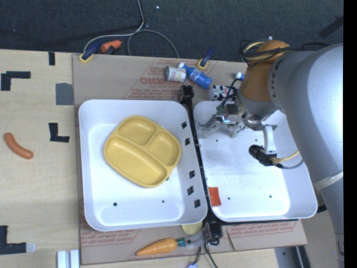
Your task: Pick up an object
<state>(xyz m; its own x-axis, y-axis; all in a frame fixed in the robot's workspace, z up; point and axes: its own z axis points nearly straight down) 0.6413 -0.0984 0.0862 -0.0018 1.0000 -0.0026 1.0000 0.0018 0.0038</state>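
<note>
end effector [226,118] hovers in right bin [279,205], yellow plate [142,149] well apart left.

You can't read much here: red printed lettering on the cardboard sheet [146,81] under the bins is too faint to make out.

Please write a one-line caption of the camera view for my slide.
KUKA arm lowers its gripper into the right bin; yellow plate lies in the left bin.
</note>
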